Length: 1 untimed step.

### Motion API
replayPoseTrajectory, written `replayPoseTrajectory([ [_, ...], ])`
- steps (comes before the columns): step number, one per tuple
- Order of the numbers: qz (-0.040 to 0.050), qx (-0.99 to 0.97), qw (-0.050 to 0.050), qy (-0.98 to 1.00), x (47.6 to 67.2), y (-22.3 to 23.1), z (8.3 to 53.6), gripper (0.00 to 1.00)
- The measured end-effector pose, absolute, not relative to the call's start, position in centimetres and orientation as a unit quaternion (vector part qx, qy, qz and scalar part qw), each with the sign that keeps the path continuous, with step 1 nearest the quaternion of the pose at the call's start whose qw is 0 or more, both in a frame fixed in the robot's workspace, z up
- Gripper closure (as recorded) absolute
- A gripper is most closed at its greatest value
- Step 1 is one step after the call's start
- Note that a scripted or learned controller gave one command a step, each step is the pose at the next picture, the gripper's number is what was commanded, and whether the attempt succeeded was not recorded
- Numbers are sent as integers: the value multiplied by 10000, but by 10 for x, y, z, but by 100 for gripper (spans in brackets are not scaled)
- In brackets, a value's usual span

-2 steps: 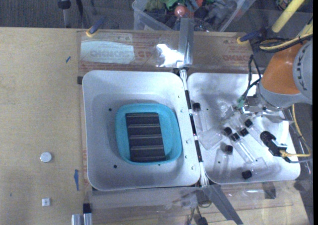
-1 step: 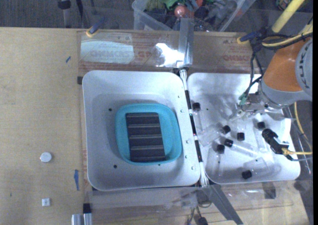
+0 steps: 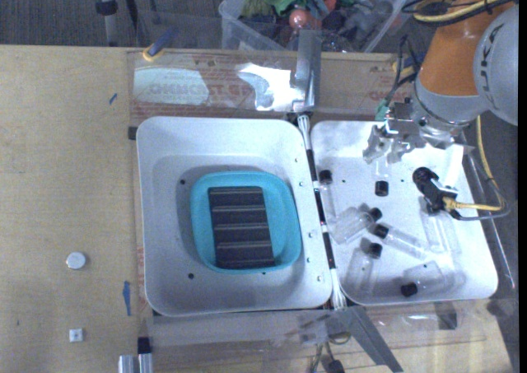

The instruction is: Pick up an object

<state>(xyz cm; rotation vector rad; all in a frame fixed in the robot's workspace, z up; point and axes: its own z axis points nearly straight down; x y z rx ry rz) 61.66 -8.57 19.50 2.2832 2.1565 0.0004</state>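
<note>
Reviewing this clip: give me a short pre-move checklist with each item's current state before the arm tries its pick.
1. Gripper above the right bin: ok.
2. Something held between the fingers: cannot tell, the view is too blurred there.
3. Pick targets present: ok, clear vials with black caps lie in the right bin.
4. Left bin holds blue tray with dark insert: ok.
5. Yellow cable crossing the right bin near the vials: not ok, possible snag.
</note>
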Motion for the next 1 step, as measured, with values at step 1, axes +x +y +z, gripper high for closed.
replayPoseTrajectory([
  [1, -1, 7525, 12, 6586, 667, -38, 215, 100],
])
